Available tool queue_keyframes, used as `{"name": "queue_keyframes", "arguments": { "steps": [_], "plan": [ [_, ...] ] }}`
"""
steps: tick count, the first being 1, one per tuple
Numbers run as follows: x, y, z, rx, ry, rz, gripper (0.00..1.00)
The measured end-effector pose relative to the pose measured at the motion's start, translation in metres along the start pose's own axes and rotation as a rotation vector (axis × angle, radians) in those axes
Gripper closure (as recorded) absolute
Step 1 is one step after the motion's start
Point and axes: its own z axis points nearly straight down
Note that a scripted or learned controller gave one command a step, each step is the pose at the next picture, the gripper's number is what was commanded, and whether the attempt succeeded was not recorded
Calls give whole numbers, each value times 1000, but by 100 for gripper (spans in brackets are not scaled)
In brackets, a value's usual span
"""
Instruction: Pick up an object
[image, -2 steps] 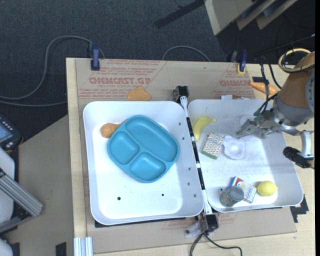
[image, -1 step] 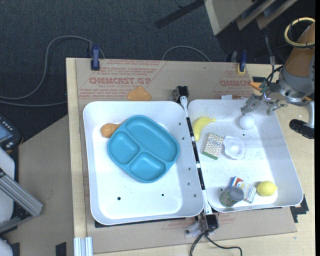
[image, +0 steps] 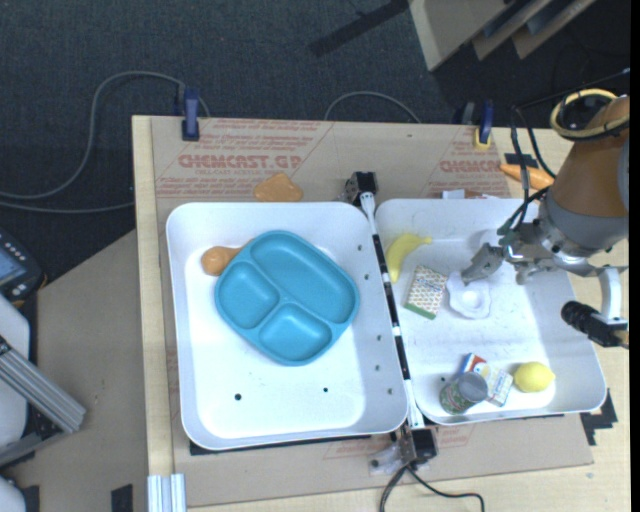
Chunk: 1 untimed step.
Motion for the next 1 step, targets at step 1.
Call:
{"name": "queue_keyframes", "arguments": {
  "steps": [1],
  "plan": [
    [70, 41, 58, -7, -1, -6, 0]
  ]
}}
